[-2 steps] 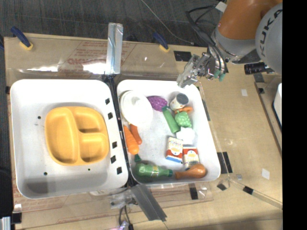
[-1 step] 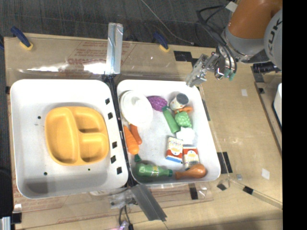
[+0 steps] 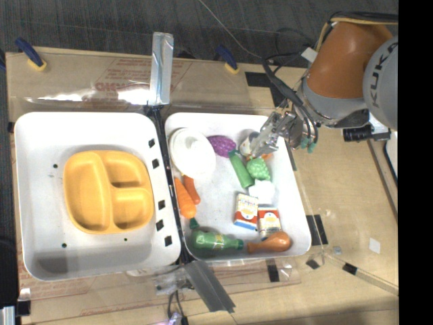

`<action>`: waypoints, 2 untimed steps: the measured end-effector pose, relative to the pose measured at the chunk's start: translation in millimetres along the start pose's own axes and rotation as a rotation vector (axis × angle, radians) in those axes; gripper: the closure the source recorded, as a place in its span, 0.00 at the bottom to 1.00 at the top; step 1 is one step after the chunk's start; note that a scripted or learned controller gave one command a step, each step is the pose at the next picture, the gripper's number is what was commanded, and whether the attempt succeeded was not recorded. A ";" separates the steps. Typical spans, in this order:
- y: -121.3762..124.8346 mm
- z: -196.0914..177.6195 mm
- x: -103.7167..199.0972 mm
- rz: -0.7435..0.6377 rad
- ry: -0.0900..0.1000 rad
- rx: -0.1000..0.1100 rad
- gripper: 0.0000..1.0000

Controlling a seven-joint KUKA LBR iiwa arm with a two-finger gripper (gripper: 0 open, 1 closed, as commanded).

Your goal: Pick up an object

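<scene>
Gripper [image 3: 260,143] is hovering low at the right bin's [image 3: 298,202] far right corner, over a bumpy green plastic vegetable [image 3: 258,168]. I cannot tell its state. I judge I'm still approaching; next I need a descent and a squeeze.

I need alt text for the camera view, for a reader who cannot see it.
A grey and orange robot arm reaches from the right, its gripper low over the upper part of the right bin, which holds toy food and a green bottle. The left bin holds a yellow divided tray.
</scene>
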State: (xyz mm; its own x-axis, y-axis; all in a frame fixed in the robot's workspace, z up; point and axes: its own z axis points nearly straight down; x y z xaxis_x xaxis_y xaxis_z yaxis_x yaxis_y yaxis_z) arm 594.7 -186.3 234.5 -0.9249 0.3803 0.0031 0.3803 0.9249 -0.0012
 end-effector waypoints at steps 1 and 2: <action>27.7 -40.5 -44.9 0.046 -0.009 -0.002 1.00; 17.6 -42.9 -50.7 0.211 -0.010 -0.002 1.00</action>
State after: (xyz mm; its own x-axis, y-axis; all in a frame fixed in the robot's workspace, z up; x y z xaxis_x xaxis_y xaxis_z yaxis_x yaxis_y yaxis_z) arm 648.4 -189.3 277.3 -0.8249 0.5652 -0.0069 0.5652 0.8250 0.0011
